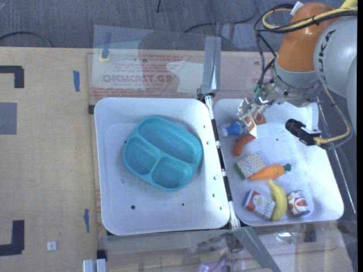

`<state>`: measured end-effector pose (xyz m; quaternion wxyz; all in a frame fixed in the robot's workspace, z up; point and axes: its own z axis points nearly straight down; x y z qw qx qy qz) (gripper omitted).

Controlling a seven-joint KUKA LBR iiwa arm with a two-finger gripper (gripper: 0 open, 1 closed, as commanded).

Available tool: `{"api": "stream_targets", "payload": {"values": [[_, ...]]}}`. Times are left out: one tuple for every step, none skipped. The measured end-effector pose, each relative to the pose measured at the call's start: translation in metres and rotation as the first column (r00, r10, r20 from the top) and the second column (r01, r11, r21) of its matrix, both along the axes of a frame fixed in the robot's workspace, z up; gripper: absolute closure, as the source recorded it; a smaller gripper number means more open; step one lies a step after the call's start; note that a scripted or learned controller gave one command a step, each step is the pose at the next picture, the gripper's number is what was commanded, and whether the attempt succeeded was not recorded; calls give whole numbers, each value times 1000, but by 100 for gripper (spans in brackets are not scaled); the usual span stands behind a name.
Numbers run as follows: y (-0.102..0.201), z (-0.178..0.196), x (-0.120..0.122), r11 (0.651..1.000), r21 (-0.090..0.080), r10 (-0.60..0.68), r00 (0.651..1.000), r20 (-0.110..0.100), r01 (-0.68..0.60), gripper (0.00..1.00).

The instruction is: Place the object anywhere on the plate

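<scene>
The left bin point(108, 208) holds a teal plate point(163, 152). The right bin point(326, 180) holds a carrot point(267, 172), a banana point(277, 199) and small cartons. The tool point(249, 113) seems closed on a carton point(253, 121); labels are unreadable.

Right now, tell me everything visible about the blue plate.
The blue plate is a teal, plastic-looking tray with rounded corners, divided into three compartments: one long one toward the back and two smaller ones in front. It lies flat and turned at an angle on the floor of the left white bin, near its centre. Nothing rests in it or touches it besides the bin.
</scene>
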<state>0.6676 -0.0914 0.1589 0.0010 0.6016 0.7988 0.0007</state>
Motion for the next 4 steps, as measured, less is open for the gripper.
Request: {"api": "stream_targets", "payload": {"values": [[79,29,0,992,-1,129,992,2,-129,100],[145,26,0,986,0,167,986,2,-167,100],[153,27,0,828,-1,560,828,1,-560,100],[166,34,-29,927,1,374,927,-2,-374,100]]}}
